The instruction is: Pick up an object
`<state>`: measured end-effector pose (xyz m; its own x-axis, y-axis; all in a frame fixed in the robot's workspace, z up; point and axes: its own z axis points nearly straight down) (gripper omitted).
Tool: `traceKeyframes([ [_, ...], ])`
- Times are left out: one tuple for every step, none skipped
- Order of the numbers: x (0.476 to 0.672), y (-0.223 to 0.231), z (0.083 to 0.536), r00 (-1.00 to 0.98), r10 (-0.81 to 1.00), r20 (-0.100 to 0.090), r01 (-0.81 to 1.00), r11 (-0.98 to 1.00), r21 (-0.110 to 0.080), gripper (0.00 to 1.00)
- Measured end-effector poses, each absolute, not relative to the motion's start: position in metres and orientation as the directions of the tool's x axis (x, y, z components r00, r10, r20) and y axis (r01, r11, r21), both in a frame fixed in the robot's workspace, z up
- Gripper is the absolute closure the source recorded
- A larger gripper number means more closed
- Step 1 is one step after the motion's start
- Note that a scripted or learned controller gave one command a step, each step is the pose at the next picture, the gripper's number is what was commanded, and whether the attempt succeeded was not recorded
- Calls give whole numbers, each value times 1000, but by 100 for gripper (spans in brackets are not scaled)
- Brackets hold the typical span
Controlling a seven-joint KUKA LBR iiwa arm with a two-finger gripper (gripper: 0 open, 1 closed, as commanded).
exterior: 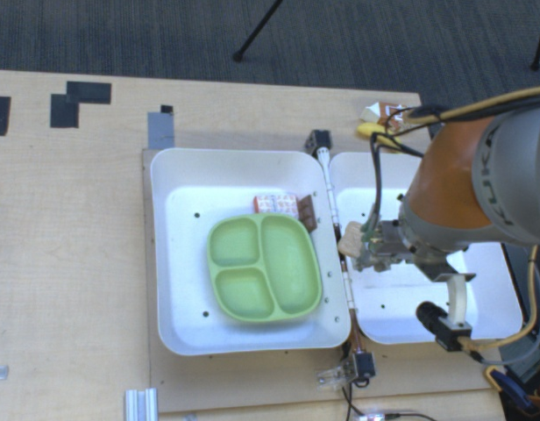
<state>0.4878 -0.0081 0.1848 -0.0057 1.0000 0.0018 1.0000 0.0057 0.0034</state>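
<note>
Green divided plate (265,268) lies in left bin (165,261); small patterned box (276,204) touching plate's far rim. Hand (362,251) just right of plate, over bin divider; finger state cannot tell.

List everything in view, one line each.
bins: 2, white, side by side on the bench
divided plate: 1, light green, three compartments, in the left bin
small box: 1, white with red print, left bin, just beyond the plate
brown item: 1, dark brown, left bin, beside the small box
bench: 1, light wood, under both bins
arm: 1, grey with orange band, over the right bin
tool: 1, at the divider between the bins; fingers unclear
</note>
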Motion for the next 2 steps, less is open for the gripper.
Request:
traceKeyframes([
  [487,47,187,-6,1000,1,1000,6,1,100],
  [592,-33,185,-4,1000,-1,1000,4,3,100],
])
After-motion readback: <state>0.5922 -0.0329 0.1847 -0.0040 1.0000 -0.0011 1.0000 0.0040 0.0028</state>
